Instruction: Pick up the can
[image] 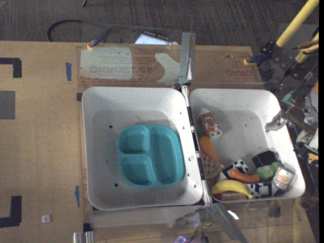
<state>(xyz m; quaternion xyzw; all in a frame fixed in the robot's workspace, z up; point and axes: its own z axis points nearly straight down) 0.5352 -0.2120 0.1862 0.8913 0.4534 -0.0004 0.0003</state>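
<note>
brown cardboard-covered bench [40, 135] is being viewed from above, with dark carpet lying beyond its far edge. two white bins are sitting side by side on it. the left bin [96, 105] is being occupied by a teal divided tray [150, 155], resting flat near the middle. the right bin [243, 103] is being crowded along its near and left sides: a small brown box [210, 126], an orange carrot [207, 148], a yellow banana [231, 188], a black-and-white patterned item [260, 189], a green object [267, 171] and a black block [264, 158]. the can [283, 178] is lying in the near right corner, pressed beside the green object. the gripper [276, 123] is being held over the bin's right rim, well apart from the can; whether its fingers are spread or closed cannot be told.
</note>
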